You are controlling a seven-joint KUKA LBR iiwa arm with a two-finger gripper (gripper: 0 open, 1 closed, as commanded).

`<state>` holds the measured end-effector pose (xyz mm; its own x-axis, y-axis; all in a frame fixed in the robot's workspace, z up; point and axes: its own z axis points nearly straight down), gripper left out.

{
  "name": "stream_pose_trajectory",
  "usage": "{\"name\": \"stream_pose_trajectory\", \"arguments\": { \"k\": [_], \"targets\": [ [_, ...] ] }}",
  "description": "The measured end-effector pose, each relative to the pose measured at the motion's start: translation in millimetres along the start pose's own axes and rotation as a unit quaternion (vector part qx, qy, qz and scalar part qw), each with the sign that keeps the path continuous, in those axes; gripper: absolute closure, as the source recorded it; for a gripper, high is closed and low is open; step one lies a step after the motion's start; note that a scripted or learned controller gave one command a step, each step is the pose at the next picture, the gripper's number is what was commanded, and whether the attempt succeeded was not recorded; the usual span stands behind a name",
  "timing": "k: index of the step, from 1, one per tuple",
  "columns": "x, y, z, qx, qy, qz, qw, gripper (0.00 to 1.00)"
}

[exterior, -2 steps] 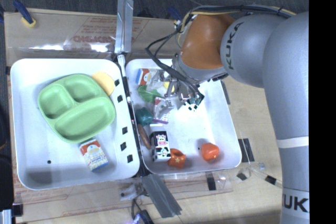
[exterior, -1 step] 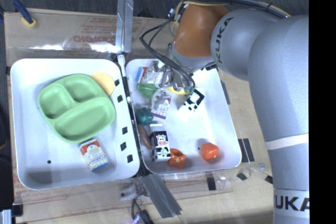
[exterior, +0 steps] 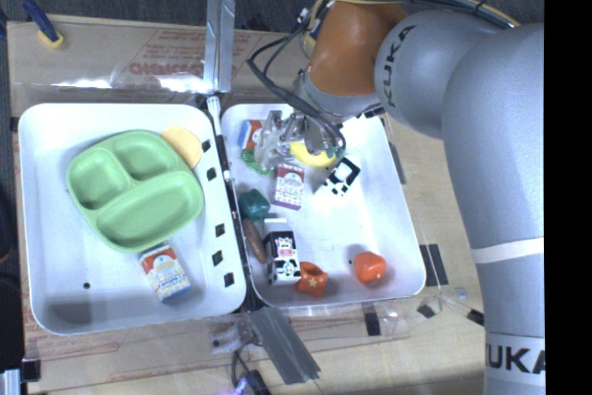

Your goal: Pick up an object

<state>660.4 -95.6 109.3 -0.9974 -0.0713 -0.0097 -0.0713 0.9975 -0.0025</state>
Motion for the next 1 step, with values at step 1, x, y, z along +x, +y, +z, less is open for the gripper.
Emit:
{"name": "stream_pose_trajectory", "arguments": {
  "k": [1],
  "targets": [
    [-2.8,25.7,-142.3,0.0,-0.003,0.044,0.999,1.0]
  ]
}}
